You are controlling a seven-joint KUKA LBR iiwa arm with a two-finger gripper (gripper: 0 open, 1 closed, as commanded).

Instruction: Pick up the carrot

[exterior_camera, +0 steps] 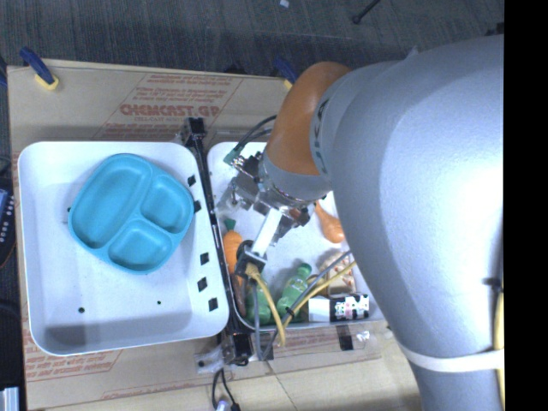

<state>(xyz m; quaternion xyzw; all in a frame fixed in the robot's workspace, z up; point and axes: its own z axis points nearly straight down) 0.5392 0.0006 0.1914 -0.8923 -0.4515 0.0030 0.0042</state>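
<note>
Clutter is all on one side. The right bin (219, 156) is packed, and the arm (411, 187) hangs over most of it, so a good chunk of what's in there is hidden. The left bin (34, 229) holds just a blue divided plate (133, 212), lying flat and well apart from everything else.

Along the near end of the right bin I can pick out a green bottle (295, 285) lying tilted. Just beside it, toward the arm, is a white bottle with a black label (347, 306) on its side. A pale yellowish thing (341, 268) sits just above those, half under the arm (too covered to name). A second orange thing (330, 221) pokes out from under the arm's edge.

I take the carrot (231, 247) to be the bright orange piece tight against the right bin's left wall, next to the divider between the bins. I'm honestly not certain which of the two orange bits it is.

The gripper (253, 197) is low over the far-left part of the right bin. The carrot sits near it, toward the near side and a bit toward the wall, not visibly in its grasp. The robot's own hardware overlaps the carrot's lower right edge. I can't tell whether the gripper is open or closed, because the wrist blocks that part.
</note>
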